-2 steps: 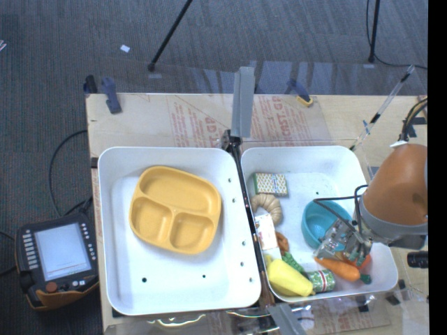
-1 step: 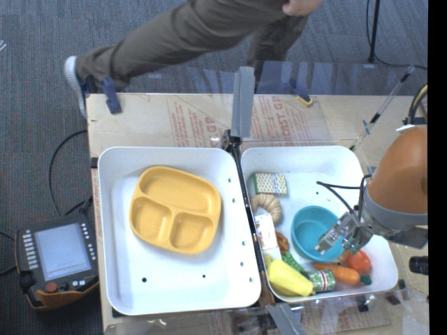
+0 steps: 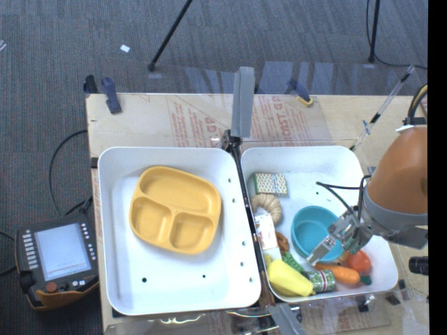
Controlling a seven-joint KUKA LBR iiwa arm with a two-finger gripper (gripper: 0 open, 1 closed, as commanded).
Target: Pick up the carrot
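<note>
The carrot (image 3: pixel 343 275) is a small orange piece with a green tip, lying near the front right corner of the right bin (image 3: pixel 307 158). My gripper (image 3: pixel 331 250) hangs just above and slightly left of it, over the blue bowl's right rim. Its fingers are open with nothing between them. A red tomato (image 3: pixel 359 260) sits right beside the carrot.
Around the carrot lie a blue bowl (image 3: pixel 313 230), a green can (image 3: pixel 322 282), a yellow fruit (image 3: pixel 289 278), a bagel (image 3: pixel 267 206), a white bottle (image 3: pixel 264 232) and a patterned box (image 3: pixel 270 183). The left bin (image 3: pixel 115 271) holds a yellow divided plate (image 3: pixel 174 209).
</note>
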